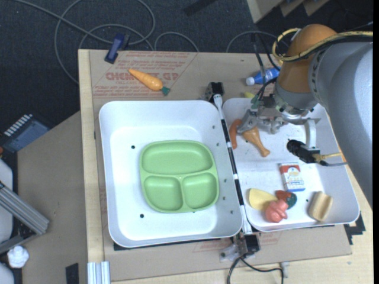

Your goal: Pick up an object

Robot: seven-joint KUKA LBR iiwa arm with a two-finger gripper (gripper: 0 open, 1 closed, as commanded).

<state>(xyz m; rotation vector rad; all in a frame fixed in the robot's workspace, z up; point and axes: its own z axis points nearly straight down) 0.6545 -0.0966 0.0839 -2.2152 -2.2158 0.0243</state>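
Note:
My gripper (pixel 261 125) hangs low over the far left part of the right bin (pixel 340 215). Just below it lies a tan toy drumstick (pixel 256 141), and I cannot tell whether they touch. An orange piece (pixel 235 132) lies against the bin's left wall beside it. Nearer the front of the bin are a small red, white and blue carton (pixel 292 177), a yellow piece (pixel 257 197), a pink and red toy (pixel 276 209) and a tan bread slice (pixel 320 206).
The left bin (pixel 112 158) holds a green divided plate (pixel 177 175). Behind the bins, on the cardboard, lie a toy carrot (pixel 148 80), a blue object (pixel 115 48) and a blue and white bottle (pixel 264 76). The arm covers the right bin's far right corner.

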